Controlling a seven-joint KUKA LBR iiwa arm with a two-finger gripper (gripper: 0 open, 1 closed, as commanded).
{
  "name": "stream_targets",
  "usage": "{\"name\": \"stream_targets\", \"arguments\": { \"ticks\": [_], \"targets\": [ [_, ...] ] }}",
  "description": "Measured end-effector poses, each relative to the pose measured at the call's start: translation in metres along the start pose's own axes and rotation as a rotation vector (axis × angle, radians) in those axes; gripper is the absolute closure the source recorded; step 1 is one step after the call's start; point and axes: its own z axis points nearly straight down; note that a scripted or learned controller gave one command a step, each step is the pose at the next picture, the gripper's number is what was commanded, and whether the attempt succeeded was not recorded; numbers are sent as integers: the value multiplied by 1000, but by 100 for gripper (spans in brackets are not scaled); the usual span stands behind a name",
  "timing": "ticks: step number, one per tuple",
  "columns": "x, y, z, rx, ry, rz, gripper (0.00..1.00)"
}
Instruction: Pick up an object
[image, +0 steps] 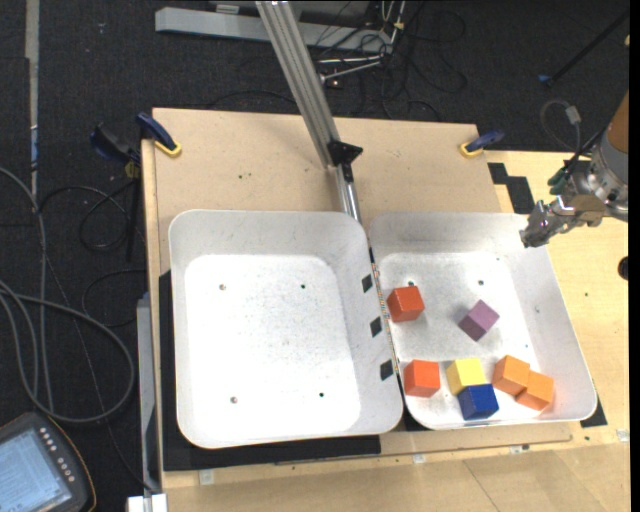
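The right bin (545, 290) holds several blocks. An orange cube (405, 303) lies near its left wall and a purple cube (479, 319) sits mid-bin. Along the front are another orange cube (422, 377), a yellow cube (465, 374), a blue cube (478, 401) and two orange blocks (524, 382) touching each other. My gripper (536, 230) hangs over the bin's far right rim, well above and away from every block, with nothing seen in it.
The left bin (190, 300) lies beside the right one. A slanted metal pole (305, 85) runs from the top down to the seam between the bins. Blue-and-yellow clamps (158, 133) grip the board's far corners. Cables lie on the floor at left.
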Motion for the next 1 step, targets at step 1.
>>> {"name": "stream_targets", "arguments": {
  "ticks": [1],
  "targets": [
    [0,1,-9,5,2,0,100]
  ]
}}
